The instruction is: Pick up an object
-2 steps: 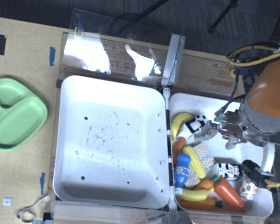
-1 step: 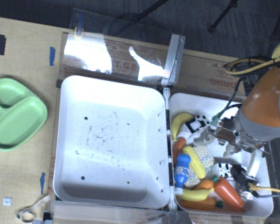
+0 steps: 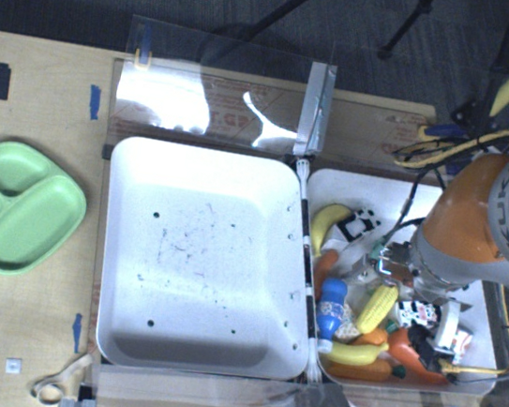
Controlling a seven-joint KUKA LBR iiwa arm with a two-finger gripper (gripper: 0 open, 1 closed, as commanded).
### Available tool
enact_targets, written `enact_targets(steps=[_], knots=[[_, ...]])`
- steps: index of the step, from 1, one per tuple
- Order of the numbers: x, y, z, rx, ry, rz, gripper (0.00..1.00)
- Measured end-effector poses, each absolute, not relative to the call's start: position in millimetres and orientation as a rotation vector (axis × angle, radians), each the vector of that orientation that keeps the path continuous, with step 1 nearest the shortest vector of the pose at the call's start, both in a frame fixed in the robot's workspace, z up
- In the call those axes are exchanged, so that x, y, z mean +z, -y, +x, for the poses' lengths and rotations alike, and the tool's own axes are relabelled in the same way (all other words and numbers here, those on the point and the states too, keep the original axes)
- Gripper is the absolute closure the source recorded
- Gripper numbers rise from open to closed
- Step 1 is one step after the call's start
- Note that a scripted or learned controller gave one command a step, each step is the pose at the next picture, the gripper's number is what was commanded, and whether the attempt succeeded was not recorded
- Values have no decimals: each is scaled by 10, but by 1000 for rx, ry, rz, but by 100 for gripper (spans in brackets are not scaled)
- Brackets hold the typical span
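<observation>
The right bin (image 3: 407, 194) holds a heap of toy food. A yellow banana (image 3: 327, 224) lies at its back left, beside a black-and-white piece (image 3: 357, 225). A blue bottle (image 3: 332, 302) stands by the left wall, with a corn cob (image 3: 377, 306) leaning next to it. Another banana (image 3: 355, 353) and an orange carrot-like piece (image 3: 414, 356) lie along the front wall. My gripper (image 3: 409, 289) hangs low over the heap, just right of the corn cob, under the orange band (image 3: 465, 220) of the arm.
The left bin (image 3: 212, 172) sits beside the right one, parted from it by a shared rim. A green divided plate (image 3: 12, 206) rests on the bench at far left. Yellow and black cables (image 3: 453, 142) run behind the arm.
</observation>
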State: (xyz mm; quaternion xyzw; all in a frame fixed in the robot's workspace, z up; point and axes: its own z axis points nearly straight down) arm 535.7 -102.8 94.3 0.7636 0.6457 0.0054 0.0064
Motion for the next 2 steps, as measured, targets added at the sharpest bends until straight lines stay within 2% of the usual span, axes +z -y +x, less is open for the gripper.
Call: enact_targets(steps=[1,2], knots=[[1048,1037,5366,19,-2016,2389,100],[2466,408,5474,1,-2226,2216,100]])
